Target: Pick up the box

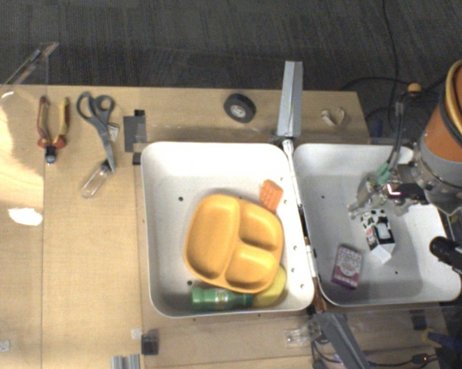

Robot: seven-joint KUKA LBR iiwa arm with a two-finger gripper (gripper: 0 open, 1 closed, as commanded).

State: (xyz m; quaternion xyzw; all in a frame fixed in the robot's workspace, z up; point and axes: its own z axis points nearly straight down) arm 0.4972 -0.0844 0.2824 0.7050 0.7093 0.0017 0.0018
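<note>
Box: a small purple box (346, 265) lies flat in the right bin (416, 291), low down in the picture and near the bin's left wall. Nothing touches it.
Small carton: a little white and black carton (379, 233) lies just up and to the right of the box, a bit apart from it.
Gripper: the gripper (374, 197) hangs over the right bin, above the small carton and up and right of the box. I cannot tell how it is set, and it is not on the box.
Arm: the grey arm with its orange band (450, 127) comes in from the right side of the picture.
Left bin: the left bin (166, 220) holds a big yellow tray (234, 241), a green bottle (212, 297) along the lower wall, a yellow fruit (275, 288) beside it, and a small orange block (271, 194) by the upper right wall.
Bench: scissors (102, 128), red pliers (52, 127) and a roll of black tape (240, 108) lie on the wood at the upper left.
</note>
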